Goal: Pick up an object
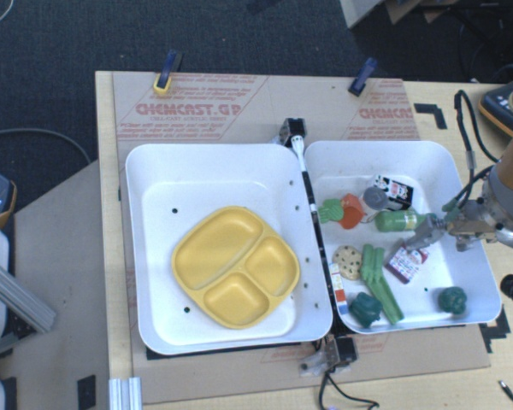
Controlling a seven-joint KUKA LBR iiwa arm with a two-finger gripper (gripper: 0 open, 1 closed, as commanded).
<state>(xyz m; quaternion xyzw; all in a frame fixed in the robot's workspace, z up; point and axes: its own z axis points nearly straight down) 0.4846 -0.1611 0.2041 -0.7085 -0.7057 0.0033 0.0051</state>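
Counter: flat brown board printed with red lettering, two clips on its far edge.
Left bin: shallow white plastic, rounded corners, smooth walls.
Tray: yellow, glossy, rounded, three compartments, lying flat in the left bin.
Right bin: shallow white plastic, touching the left bin.
Carrot toy: orange body, green top.
Cookie: round, pale, speckled.
Green sticks: long, ridged, lying side by side.
Green bottle: small cylinder on its side, just left of the tool.
Red packet: flat, tilted, just below the tool.
Green lump: dark, rounded, near corner.
Tool: metal, low over the right bin; grip state cannot be told.
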